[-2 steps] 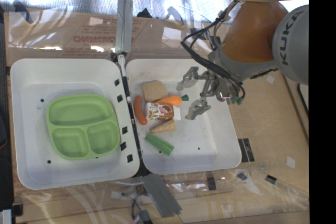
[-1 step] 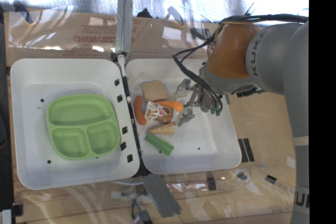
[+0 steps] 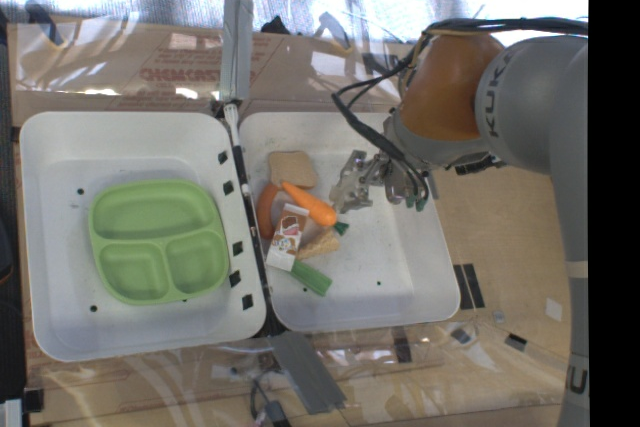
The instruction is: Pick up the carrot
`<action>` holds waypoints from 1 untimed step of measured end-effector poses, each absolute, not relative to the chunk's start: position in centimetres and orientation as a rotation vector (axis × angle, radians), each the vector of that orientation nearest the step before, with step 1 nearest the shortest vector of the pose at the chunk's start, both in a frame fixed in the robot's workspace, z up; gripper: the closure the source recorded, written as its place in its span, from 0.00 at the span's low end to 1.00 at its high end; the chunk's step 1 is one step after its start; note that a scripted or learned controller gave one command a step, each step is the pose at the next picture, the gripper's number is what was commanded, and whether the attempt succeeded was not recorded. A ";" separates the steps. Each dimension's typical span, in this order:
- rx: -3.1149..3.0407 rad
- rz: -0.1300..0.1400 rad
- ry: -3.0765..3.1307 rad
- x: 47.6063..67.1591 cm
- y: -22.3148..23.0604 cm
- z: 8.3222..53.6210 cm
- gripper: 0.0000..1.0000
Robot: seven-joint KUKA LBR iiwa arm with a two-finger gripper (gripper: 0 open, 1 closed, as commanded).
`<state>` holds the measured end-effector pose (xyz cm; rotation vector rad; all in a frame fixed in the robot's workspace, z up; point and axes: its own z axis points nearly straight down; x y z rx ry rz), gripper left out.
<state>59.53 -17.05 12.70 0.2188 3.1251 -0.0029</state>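
Two white bins sit side by side on the counter (image 3: 500,245). The left bin (image 3: 60,165) holds a green tray (image 3: 157,241) with three compartments. In the right bin (image 3: 400,285) a small heap of things lies close to the dividing wall: the carrot (image 3: 309,204) lies slantwise on top of the heap, its green end pointing down and to the right, its orange body resting across a small carton (image 3: 287,237) and touching a tan wedge (image 3: 318,243) below it. A beige slice (image 3: 292,169) lies just above the carrot, an orange-red thing (image 3: 268,205) shows to its left against the wall, and a green stick (image 3: 311,279) lies below the carton. The arm (image 3: 520,105) reaches in from the right, its orange band over the bin's upper right corner. The jaws (image 3: 352,187) hang just to the right of the carrot, near its thicker end, and whether they stand open or closed I cannot tell; nothing shows between them.
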 end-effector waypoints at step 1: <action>0.281 0.002 3.118 57.7 -7.8 22.9 1.00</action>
